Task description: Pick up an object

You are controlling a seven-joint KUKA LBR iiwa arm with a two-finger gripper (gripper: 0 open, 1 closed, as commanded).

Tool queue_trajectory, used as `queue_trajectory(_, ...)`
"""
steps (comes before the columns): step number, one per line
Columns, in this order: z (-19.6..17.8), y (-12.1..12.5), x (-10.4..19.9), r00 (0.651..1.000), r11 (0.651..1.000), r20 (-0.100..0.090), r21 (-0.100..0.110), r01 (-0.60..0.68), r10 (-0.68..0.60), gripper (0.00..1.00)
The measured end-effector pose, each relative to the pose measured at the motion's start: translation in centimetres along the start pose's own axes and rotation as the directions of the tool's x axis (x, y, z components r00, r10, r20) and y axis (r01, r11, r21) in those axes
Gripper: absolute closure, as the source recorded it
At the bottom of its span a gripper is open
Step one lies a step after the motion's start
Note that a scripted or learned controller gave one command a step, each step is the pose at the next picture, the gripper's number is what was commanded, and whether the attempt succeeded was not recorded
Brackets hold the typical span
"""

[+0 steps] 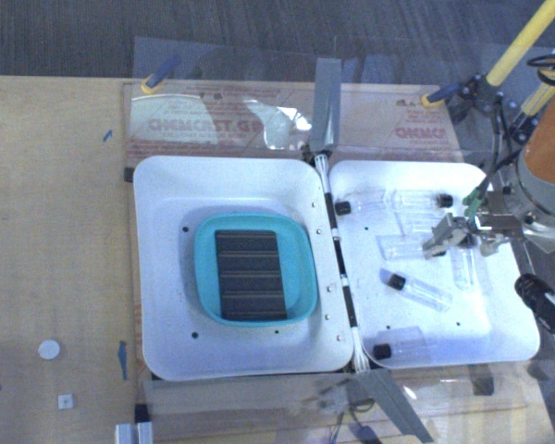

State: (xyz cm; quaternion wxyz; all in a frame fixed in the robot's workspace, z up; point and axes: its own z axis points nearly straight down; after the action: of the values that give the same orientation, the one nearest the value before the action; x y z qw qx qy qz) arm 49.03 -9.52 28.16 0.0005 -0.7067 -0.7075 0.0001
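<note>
Heads up, those clear plastic vials (414,288) lying in the right bin (499,340) look light, slick and roll-prone, so you'd want to pinch one mid-barrel, and I can't tell the end effector (447,237)'s state as it hovers over them.

The tan wooden tabletop (46,211) carries two shallow white bins side by side, the left bin (162,248) and the right bin (499,336), touching along their inner edges. Behind them a clear plastic sheet (222,123) with reddish lettering lies flat on the wood. Near the front left corner sit a small round grey disc (49,349) and a tiny square piece (66,400), close together but apart.
</note>
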Motion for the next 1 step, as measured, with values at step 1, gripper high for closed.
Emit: queue_trajectory(1, 10.0, 6.91, -4.01, 1.0, 1.0, 0.001, -0.001, -0.031, 0.031, 0.0)
